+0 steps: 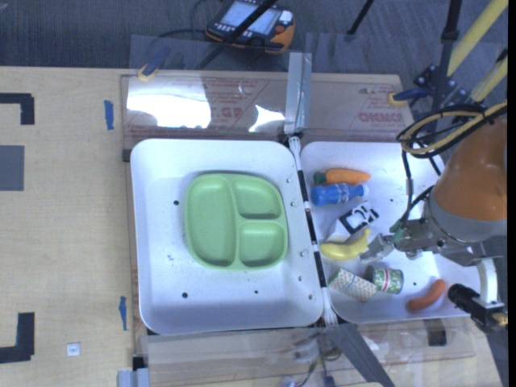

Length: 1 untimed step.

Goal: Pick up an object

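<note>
Banana (345, 248) just left of hand (385, 245)

Crowded right white bin (419, 158): orange carrot (347, 175) and blue plastic bottle (337, 193) near the far wall, black-and-white tag (358, 217) below them, yellow banana (345, 249) at mid-bin, patterned paper cup (352, 284) touching green can (386, 280) near the front, reddish sausage (426, 294) at front right. Narrow gaps between these. Grey arm with orange band (476, 185) over the right side, pincer (382, 246) just beside the banana. Left white bin (153, 240): green sectioned plate (237, 220) in the centre, open floor all round it. Bare wooden worktop (60, 216) further left.
</note>
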Motion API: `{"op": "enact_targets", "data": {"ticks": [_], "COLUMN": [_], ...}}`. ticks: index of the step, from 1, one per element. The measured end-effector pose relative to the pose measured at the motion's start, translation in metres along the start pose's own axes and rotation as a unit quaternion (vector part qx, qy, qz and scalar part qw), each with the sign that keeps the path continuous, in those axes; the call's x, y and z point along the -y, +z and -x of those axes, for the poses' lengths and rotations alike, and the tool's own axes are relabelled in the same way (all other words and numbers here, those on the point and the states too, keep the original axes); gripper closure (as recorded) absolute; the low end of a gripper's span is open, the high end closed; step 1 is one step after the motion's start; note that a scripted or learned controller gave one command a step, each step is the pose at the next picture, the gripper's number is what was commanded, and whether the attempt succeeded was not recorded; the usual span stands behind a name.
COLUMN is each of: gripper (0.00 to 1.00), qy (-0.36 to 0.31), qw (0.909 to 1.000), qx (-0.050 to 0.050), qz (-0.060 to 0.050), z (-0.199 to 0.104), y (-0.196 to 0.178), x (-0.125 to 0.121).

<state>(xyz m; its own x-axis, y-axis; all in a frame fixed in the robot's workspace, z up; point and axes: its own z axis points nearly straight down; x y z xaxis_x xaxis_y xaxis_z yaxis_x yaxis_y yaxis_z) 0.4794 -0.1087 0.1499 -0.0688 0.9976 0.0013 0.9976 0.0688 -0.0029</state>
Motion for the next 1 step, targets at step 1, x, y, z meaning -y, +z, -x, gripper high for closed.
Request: {"op": "enact_targets", "data": {"ticks": [1], "gripper": [0.0], "qy": [-0.027], "qw": [0.9996], "qx": [0.0], "qz": [0.001], "z": [-0.0542], "y": [-0.0331], "x": [-0.0459]}}
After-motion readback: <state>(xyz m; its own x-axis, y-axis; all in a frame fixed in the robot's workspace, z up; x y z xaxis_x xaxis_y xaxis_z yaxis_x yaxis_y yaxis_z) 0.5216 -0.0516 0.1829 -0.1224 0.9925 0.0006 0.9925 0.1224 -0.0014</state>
